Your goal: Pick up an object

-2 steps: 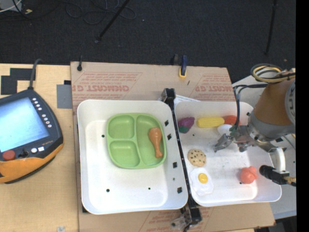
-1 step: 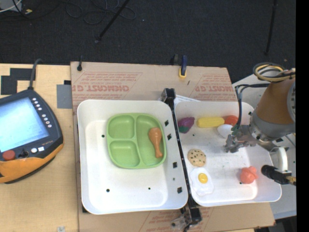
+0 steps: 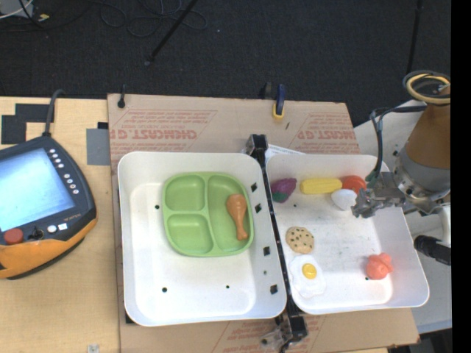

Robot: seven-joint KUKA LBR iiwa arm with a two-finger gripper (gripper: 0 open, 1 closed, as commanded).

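My gripper [image 3: 363,206] hangs over the right bin [image 3: 401,230], near its far right side. Just left of it lies a white egg-shaped piece [image 3: 342,198], with an orange-red piece [image 3: 354,183] behind that. A yellow corn-like piece [image 3: 320,186] and a purple piece [image 3: 283,188] lie along the bin's far edge. A cookie [image 3: 299,238] and a fried egg [image 3: 307,273] sit toward the near left. A red piece [image 3: 378,266] rests at the near right. I see nothing held in the gripper.
The left bin [image 3: 140,271] holds a green divided plate [image 3: 184,234] with a drumstick [image 3: 238,213] in its right compartment. A teach pendant [image 3: 40,197] lies at the far left of the bench. The arm's body [image 3: 430,149] stands over the right bin's far right corner.
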